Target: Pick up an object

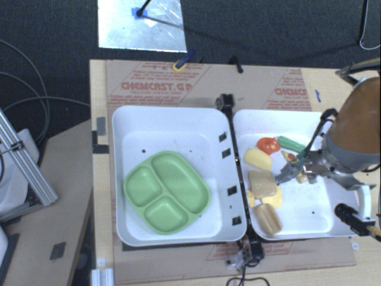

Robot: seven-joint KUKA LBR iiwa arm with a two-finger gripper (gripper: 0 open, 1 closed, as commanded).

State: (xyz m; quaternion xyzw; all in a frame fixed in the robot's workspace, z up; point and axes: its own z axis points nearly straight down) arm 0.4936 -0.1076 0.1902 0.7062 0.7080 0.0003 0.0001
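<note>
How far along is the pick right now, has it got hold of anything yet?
Done: the arm has reached into the right white bin, with the gripper low beside the beige bread-like slice and yellow lemon-shaped piece. In hand: nothing visibly held. Left: grasp and lift one item. The green divided plate sits in the left white bin.

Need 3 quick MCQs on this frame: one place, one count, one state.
1. Where does the green three-compartment plastic plate lie?
A. left white bin
B. right white bin
C. on the cardboard

2. How many compartments has the plate?
A. two
B. three
C. five

3. Where is the claw?
A. over the left bin
B. off the bench
C. low in the right white bin, beside the food items

Key: 1 A, it sits in the left white bin. 2 B, three hollows show. 3 C, its tip is by the tan piece.
</note>
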